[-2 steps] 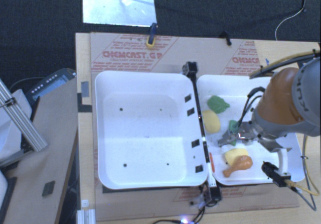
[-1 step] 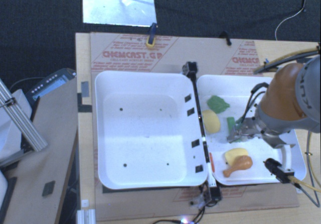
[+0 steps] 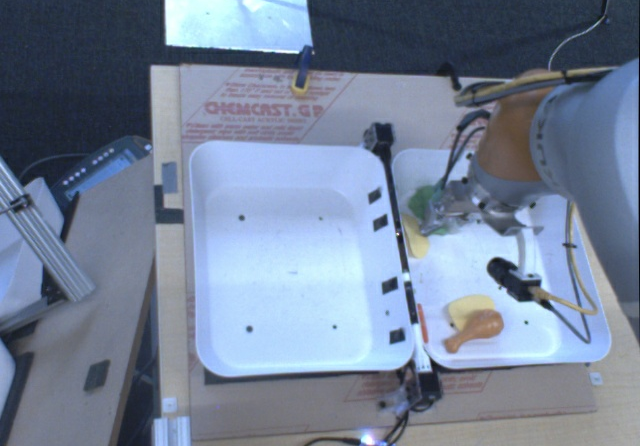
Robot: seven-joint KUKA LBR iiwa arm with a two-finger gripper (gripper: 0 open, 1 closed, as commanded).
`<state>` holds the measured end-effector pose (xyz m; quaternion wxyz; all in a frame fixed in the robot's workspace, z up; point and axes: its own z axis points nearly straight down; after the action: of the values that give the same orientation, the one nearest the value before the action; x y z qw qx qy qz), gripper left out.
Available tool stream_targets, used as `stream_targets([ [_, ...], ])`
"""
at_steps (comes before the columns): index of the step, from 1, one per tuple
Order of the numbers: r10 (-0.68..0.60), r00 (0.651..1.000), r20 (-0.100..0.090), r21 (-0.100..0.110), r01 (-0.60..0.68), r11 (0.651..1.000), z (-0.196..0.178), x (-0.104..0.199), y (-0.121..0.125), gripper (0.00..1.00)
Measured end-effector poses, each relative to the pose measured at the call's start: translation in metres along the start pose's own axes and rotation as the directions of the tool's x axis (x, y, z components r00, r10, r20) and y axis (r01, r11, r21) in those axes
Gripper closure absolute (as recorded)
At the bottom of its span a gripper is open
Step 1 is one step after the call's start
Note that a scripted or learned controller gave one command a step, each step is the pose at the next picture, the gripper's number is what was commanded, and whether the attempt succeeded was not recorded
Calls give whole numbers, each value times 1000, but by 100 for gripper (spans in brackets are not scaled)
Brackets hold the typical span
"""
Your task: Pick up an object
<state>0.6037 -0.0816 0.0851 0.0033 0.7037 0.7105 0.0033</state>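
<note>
My gripper (image 3: 437,218) reaches down into the right bin (image 3: 560,339) near its left wall. Right beside it, on the far left side, lies a green object (image 3: 425,200), partly hidden by the gripper. A pale yellow piece (image 3: 416,240) lies just below the gripper against the bin's left wall. Nearer the front of the bin, a yellow wedge (image 3: 467,309) rests beside a brown drumstick-shaped toy (image 3: 473,330). A thin orange stick (image 3: 423,322) lies along the left wall at the front.
The left bin (image 3: 215,334) stands next to the right one, joined by a black divider with clips (image 3: 388,224). The grey arm with its orange band (image 3: 515,139) and looping cables (image 3: 575,299) cover the right bin's right side.
</note>
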Motion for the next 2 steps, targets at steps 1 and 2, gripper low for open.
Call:
stream_targets([
  [1,2,1000,2,-13,-2,1000,-185,14,19,100],
  [2,2,1000,-3,15,-2,1000,-95,76,-11,100],
])
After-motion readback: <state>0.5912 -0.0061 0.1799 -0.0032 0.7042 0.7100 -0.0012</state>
